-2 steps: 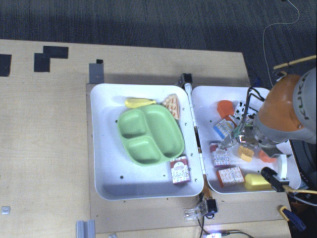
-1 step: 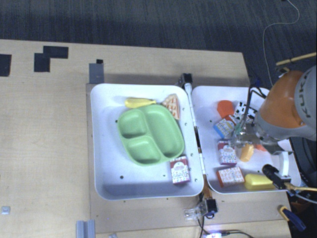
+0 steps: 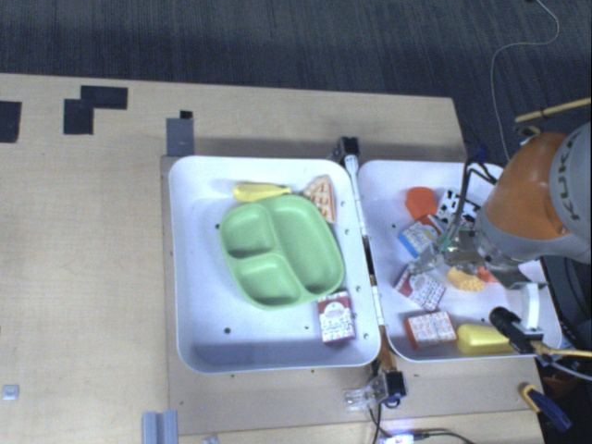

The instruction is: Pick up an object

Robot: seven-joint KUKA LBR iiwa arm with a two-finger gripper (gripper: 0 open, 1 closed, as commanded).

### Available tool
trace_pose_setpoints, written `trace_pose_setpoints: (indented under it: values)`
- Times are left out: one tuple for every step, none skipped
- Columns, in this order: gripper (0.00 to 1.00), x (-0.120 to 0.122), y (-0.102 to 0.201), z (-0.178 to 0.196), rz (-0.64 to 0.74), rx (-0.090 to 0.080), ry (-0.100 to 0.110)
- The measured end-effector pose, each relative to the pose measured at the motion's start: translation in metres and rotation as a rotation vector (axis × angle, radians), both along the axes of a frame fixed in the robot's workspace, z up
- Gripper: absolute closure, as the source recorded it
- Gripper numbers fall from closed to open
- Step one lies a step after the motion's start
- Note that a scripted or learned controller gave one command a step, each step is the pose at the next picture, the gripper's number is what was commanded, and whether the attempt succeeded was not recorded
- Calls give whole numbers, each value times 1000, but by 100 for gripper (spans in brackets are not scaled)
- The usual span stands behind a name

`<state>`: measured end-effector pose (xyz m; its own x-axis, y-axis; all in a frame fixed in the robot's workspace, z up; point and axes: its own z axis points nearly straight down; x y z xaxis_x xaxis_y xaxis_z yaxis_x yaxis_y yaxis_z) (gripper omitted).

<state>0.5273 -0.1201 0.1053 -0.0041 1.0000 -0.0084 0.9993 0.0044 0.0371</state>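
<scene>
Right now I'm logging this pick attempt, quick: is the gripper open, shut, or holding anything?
Gripper: cannot be told; it hangs low over the right white bin, above the small checkered packet.

Setting: robotics laboratory or test cell.
Work surface: light wooden bench (image 3: 83, 276) with black tape markers along its upper left.
Fixtures: two shallow white bins, left bin (image 3: 185, 276) and right bin (image 3: 384, 211), mounted side by side and held by small clamps at the shared edge.
Equipment: industrial arm (image 3: 541, 202), grey with an orange band, entering from the right.
Cabling: thin loose cable (image 3: 518, 44) over dark carpet flooring (image 3: 277, 26).
Contents: toy food items and a green divided plate (image 3: 277, 248), typical test props.
</scene>
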Motion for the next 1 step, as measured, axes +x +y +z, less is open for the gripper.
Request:
trace_pose_setpoints:
  values:
    - [0,135,28,-20,-1,9,35]
